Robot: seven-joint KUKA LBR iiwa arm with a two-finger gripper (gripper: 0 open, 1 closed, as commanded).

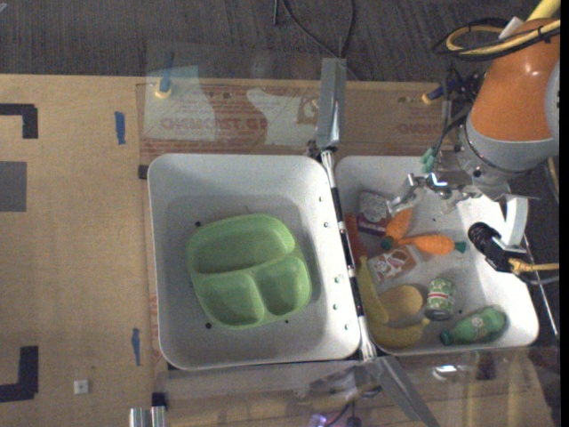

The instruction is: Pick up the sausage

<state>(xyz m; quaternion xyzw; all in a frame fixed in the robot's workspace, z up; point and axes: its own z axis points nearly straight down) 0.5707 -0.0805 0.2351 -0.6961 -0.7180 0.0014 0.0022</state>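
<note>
A slim reddish-brown sausage lies along the left wall of the right bin, near the divider between the bins. My gripper hangs over the back of the right bin, up and to the right of the sausage and well apart from it. It hovers just above an orange carrot. Nothing shows in its grasp.
The right bin also holds a second carrot, two small printed packets, a banana, a round brown potato, a small can and a green bottle. A green divided plate sits in the left bin.
</note>
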